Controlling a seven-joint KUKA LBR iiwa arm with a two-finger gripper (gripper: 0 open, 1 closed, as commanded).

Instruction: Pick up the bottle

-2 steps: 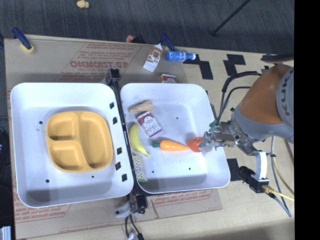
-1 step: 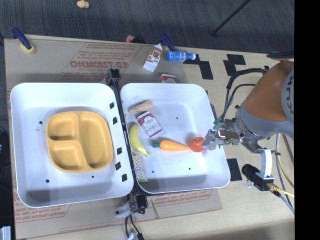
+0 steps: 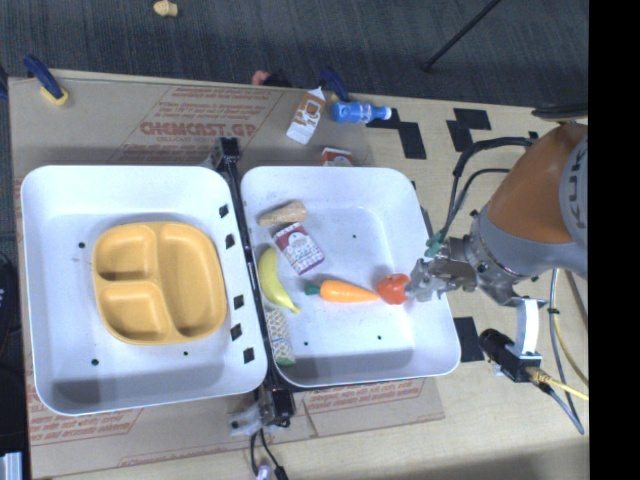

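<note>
Overhead, camera view: bottle outside the bins, gripper low at the right bin's right edge.

Bottle (image 3: 356,113) lies on its side on the cardboard behind the right bin (image 3: 400,183), long axis roughly left-right across the view, the narrower pale end pointing right. Blue body, small; label detail too blurred to read. Gripper (image 3: 422,280) sits over the right bin's right rim, just beside a red-orange rounded item (image 3: 394,288) at the thick end of a carrot (image 3: 343,291); contact cannot be told, nor how far it is open, nor any hold. Bottle and gripper well apart. Also in the right bin: banana (image 3: 272,280), small red carton (image 3: 298,248), bread-like piece (image 3: 281,212). Left bin (image 3: 50,208) bears a yellow divided tray (image 3: 159,280).
</note>
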